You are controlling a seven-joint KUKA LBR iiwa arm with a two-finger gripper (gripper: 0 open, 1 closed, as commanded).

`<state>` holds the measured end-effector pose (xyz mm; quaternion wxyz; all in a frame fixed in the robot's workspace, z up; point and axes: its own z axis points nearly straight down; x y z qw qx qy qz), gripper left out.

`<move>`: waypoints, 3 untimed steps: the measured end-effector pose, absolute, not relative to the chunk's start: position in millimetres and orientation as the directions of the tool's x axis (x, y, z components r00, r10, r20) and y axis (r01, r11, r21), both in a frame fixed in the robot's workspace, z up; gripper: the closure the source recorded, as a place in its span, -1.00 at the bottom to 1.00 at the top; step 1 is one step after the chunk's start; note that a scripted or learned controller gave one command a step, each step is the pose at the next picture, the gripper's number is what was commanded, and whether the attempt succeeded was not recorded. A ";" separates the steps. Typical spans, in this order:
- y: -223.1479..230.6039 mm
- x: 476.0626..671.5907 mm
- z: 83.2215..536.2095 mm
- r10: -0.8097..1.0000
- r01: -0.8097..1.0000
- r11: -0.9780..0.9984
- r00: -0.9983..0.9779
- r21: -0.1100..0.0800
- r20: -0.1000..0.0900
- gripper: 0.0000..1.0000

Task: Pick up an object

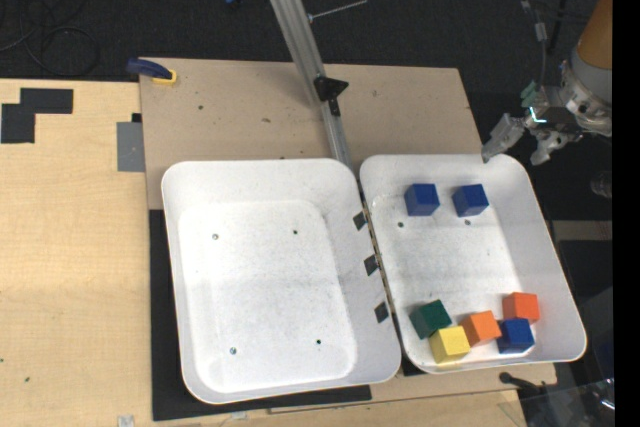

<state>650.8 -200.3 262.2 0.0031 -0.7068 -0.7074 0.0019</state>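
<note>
End effector point(522, 137) hovering off the far right corner of the right bin point(548, 245), grip state impossible to tell, nothing seen held. Two blue cubes point(421, 199) sitting apart at the bin's far end, nearest the arm; green, yellow, orange and blue blocks crowded at the near right corner. Best to go for the right-hand blue cube point(470, 200): centre above it, descend straight, straddle its flat sides.

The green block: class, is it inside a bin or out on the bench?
Inside. The green block lies on the floor of the right bin, near its front edge, touching the yellow block.
</note>
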 end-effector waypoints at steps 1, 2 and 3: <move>-199.6 651.8 264.8 1.000 1.000 0.004 -0.004 -0.003 0.000 -1.00; -193.4 652.9 219.5 1.000 1.000 0.004 -0.004 -0.006 0.001 -1.00; -194.5 648.6 174.9 1.000 1.000 0.000 0.000 -0.007 0.001 -1.00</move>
